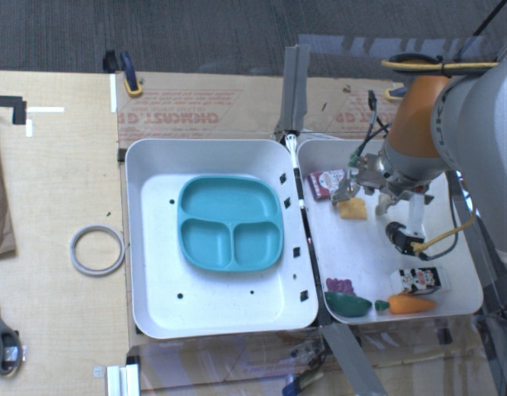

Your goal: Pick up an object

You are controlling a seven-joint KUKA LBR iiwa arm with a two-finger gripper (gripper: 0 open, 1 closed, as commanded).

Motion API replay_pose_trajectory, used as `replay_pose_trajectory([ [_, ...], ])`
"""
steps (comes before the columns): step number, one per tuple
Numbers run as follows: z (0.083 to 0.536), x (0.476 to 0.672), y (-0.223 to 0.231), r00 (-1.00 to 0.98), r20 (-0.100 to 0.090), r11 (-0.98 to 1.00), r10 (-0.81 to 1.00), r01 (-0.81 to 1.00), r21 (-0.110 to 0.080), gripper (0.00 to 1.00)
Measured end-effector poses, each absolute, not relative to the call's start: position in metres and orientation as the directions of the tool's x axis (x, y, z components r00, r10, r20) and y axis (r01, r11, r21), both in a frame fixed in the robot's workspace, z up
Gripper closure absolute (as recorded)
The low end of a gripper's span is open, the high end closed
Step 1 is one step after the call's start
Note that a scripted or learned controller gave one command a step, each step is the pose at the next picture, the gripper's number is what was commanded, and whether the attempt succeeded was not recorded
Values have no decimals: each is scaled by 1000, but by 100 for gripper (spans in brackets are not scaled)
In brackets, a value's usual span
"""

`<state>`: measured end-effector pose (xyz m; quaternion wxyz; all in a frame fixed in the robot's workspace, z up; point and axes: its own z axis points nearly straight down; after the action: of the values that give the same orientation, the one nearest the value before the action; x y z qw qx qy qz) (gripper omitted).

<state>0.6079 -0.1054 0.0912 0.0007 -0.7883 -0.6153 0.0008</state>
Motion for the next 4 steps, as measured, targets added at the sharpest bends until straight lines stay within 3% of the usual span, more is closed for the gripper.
replay_pose_trajectory([
  [1,191,593,-86,463,-3,-463,886,886,-2,0],
  [2,191,556,-43,396,-2,-396,918,918,-4,0],
  [3,191,610,-65,108,-2,-108,994,994,-3,0],
  [4,191,570,-57,-24,-1,24,1000,1000,-3,0],
])
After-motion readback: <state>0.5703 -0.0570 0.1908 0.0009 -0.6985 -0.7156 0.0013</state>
